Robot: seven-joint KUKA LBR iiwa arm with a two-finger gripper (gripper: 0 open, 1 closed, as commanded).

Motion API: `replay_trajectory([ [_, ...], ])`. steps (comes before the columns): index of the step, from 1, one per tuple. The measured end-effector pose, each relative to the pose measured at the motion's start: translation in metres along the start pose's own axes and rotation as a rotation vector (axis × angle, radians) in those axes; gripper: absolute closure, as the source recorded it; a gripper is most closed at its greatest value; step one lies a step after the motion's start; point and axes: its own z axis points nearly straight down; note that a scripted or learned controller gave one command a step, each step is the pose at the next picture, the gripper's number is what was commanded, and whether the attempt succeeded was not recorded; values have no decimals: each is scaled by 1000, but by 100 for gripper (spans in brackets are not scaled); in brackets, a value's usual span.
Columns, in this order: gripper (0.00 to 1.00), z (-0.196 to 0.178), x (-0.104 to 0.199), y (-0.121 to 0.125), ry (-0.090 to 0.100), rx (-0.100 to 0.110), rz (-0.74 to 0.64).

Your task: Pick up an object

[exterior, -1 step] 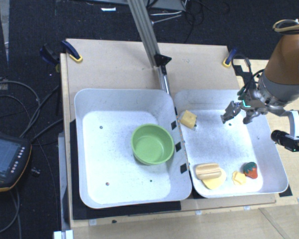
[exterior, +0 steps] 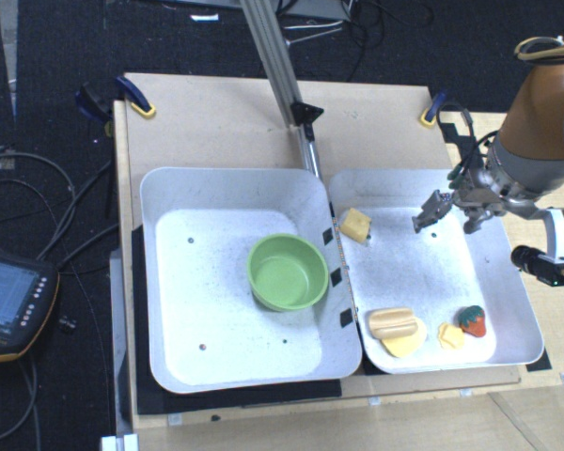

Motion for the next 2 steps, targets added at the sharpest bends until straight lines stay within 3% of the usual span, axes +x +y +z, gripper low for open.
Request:
replay_trajectory([
  [2,0,114,-1,-7,1,4,0],
])
